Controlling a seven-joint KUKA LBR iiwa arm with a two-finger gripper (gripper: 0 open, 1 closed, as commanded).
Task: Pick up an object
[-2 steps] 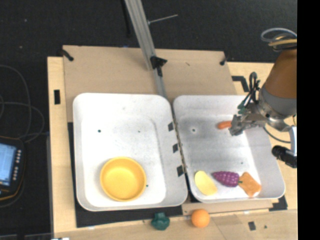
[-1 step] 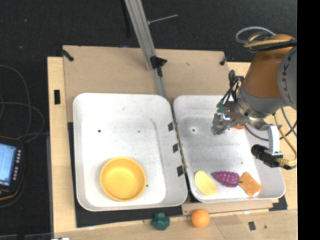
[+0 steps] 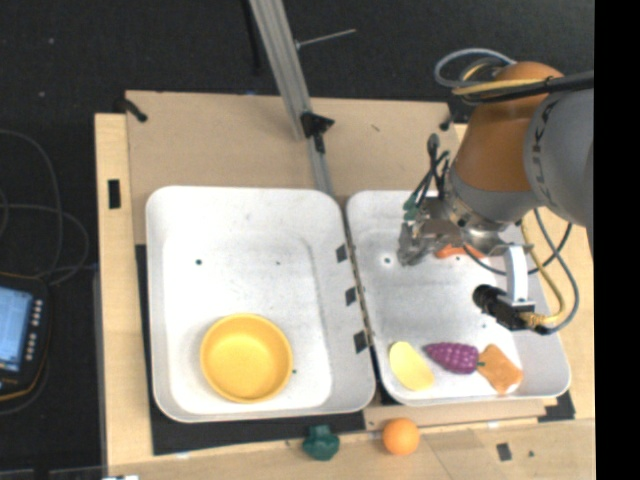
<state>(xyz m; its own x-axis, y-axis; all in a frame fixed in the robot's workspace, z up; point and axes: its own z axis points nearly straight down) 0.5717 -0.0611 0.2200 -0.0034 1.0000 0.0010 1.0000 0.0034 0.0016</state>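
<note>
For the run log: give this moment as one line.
gripper: over right bin, nothing seen held | purple grapes: in bin, untouched | step: pick pending

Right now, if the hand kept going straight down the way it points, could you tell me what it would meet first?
Most likely the bare floor of the right bin. The hand points down over its upper left part, and no object seems to lie beneath it, though depth is hard to judge from this slanted view.

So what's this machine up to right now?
A robot arm reaches over the right bin, its gripper low above the bin's bare upper part. Toy food waits along the near edge: a yellow piece, purple grapes and an orange piece. A yellow bowl sits in the left bin.
</note>
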